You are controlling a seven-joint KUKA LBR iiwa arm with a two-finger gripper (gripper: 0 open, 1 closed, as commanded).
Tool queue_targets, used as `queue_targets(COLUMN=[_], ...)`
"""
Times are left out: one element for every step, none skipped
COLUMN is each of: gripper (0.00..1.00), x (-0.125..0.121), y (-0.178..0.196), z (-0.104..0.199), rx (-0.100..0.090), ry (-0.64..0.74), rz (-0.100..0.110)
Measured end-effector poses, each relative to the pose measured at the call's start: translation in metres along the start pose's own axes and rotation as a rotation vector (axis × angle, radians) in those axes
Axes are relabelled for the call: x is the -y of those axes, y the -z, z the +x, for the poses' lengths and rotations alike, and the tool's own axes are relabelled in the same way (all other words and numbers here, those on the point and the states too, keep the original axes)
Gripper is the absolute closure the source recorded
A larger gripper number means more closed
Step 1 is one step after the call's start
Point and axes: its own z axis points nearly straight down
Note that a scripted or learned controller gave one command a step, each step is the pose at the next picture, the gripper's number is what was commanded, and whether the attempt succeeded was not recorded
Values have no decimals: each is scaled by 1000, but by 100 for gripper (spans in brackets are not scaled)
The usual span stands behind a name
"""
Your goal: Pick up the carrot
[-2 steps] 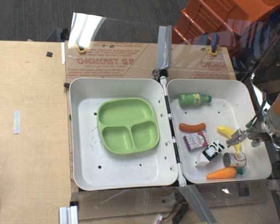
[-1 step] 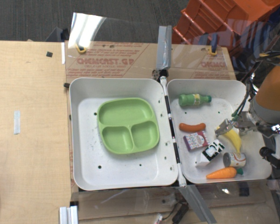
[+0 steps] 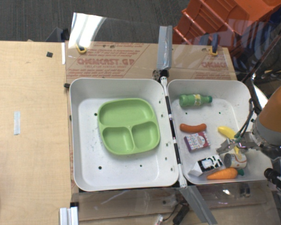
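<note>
- While the arm (image 3: pixel 274 121) reaches in from the right, the gripper (image 3: pixel 232 146) hangs low over the right bin (image 3: pixel 243 95), just above the carrot (image 3: pixel 222 174); can't tell if the tool is parted or closed, too blurred and cluttered.
- Carrot lies on its side at the near edge of the right bin, green top toward the right, thick orange end beside a black-and-white packet (image 3: pixel 210 163).
- Nothing seen held.
- Judgement: looks like a toy carrot, so light, stiff, smooth and probably a bit slippery; tapered, may squirt out if pinched near the tip.
- Best hold judged across the thick middle, closing across its short width.
- Risk: it sits tight to the bin wall and the packet, little room for the near side.
- Right bin also holds a green bottle (image 3: pixel 195 99), a sausage (image 3: pixel 193 127), a purple packet (image 3: pixel 196 141), a yellow banana-like piece (image 3: pixel 227 132).
- Left bin (image 3: pixel 84 172) holds 1 green divided plate (image 3: pixel 129 125) with 3 compartments.
</note>
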Motion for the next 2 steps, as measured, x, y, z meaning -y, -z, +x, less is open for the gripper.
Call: queue_targets(gripper=[0,0], x=[-89,-26], y=[5,0], z=[-23,-20], rx=[-2,-7], ry=[-12,-44], rz=[-3,2])
